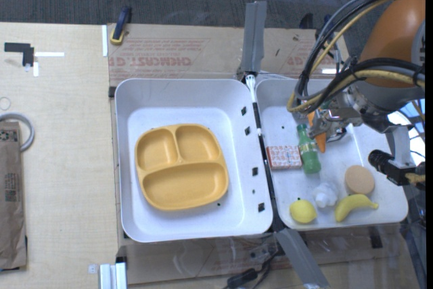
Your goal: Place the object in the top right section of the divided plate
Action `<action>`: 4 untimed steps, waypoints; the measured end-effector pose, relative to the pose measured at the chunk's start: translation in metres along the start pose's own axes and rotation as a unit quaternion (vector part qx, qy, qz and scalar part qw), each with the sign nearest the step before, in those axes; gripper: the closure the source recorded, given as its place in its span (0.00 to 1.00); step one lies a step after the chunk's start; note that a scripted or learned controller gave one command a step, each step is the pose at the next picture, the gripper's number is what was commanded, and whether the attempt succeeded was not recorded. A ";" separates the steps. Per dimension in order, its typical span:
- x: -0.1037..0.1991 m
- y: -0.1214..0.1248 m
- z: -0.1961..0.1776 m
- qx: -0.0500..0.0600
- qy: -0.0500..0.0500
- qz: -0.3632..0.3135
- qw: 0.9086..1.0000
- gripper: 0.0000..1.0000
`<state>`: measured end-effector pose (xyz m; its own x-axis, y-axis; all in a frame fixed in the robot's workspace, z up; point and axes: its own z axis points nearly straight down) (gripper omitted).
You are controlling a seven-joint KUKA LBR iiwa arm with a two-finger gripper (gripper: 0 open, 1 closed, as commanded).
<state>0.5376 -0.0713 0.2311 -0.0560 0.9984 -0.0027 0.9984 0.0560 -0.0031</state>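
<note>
Occupying the left bin (128, 166), a yellow divided plate (181, 166) lay near its centre. Right bin (399, 213) held: green bottle (309, 152) by the gripper (323, 124), finger state impossible to tell; red-white box (284, 157) at left edge; lemon (303, 211), banana (354, 205), tan round item (359, 180) along the near edge.
</note>
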 end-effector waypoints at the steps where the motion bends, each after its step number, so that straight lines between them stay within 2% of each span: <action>1: 0.023 0.019 0.015 0.000 0.000 0.033 0.999 1.00; 2: 0.085 -0.056 0.041 0.001 0.000 0.078 0.997 1.00; 3: 0.084 -0.056 0.041 0.001 0.000 0.079 0.997 0.00; 4: 0.161 -0.051 0.040 0.000 0.000 -0.046 0.999 0.00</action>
<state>0.4771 0.0869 0.1907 -0.1482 0.9890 -0.0018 0.9889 0.1482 -0.0033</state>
